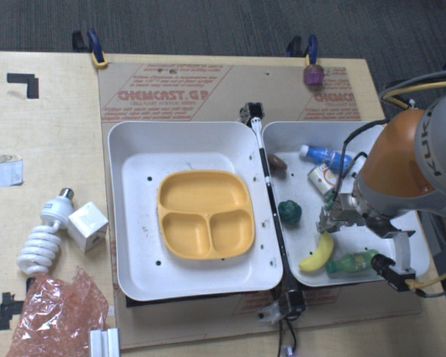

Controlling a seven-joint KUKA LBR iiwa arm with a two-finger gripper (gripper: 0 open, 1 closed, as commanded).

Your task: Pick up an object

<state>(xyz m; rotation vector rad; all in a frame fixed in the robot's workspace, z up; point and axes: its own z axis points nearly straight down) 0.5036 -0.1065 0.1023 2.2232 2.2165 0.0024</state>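
In the right bin [424,238], nearest the camera, a green bottle [351,262] lies beside a yellow banana [317,253]. Just above the banana hangs the gripper [331,219]; whether it is spread or pressed together cannot be told. Farther back lie a dark green ball [289,212] and a blue-capped bottle [324,155].

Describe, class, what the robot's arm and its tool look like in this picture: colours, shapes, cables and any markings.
The arm is bulky and rounded, with a grey shell and a broad orange band above the wrist. Part of dark lettering shows on the grey shell. Black and yellow cables loop beside it. The tool is a small grey metal assembly.
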